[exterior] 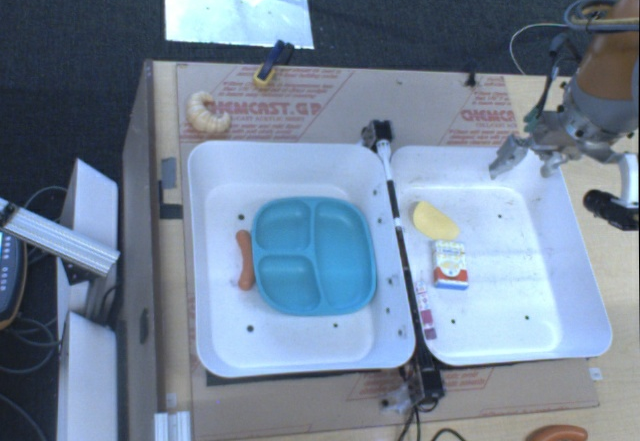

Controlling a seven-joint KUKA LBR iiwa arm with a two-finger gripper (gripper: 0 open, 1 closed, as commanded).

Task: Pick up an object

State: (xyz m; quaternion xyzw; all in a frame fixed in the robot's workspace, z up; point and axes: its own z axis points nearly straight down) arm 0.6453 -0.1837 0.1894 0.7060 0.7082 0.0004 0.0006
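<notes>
A small carton (451,264) lies near the right bin's (570,319) left wall, long axis running front to back, just in front of a yellow piece (435,220). The gripper (526,157) hangs over that bin's far right corner, fingers spread, holding nothing.

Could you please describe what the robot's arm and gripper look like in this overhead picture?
The arm is grey, with an orange band above the wrist. Thin pale cables loop beside it, and a grey ring sits over the orange section. The gripper is light grey metal, ending in two slim fingers. A black fitting projects below the wrist on the picture's right edge.
</notes>
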